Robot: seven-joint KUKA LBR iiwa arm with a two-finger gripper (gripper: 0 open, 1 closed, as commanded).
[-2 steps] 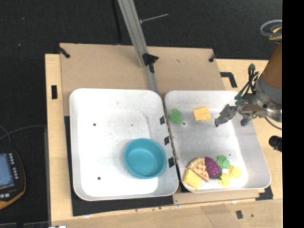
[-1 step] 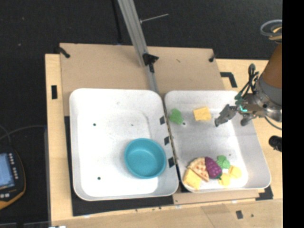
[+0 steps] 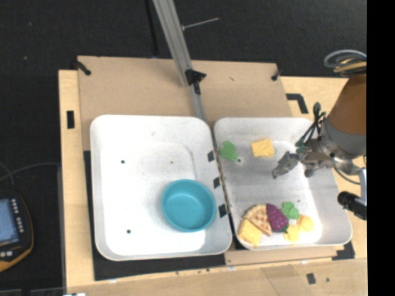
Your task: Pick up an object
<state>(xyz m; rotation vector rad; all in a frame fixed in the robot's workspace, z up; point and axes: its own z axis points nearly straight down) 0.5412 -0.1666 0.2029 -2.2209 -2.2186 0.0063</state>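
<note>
Right of frame, gripper (image 3: 296, 165) hangs over the right bin (image 3: 327, 227), fingers spread, holding nothing. Approach step, I'd say. Next: pick a target, likely the yellow block (image 3: 262, 148), and descend.

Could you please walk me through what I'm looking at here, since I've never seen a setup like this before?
This is one picture from a fixed camera above a workbench, looking down at a slant. The grey and orange shape at the right is a robot arm, and its gripper, the two-fingered hand, hovers over the right bin. Its job is to pick up an object, and nothing shows between its fingers.

Two shallow white bins sit side by side. The left bin holds a blue bowl. The right bin holds a yellow block, a small green piece, and a pile of toy food in yellow, purple and green at its near edge. The slanted metal bar at the top looks like a mounting pole.
</note>
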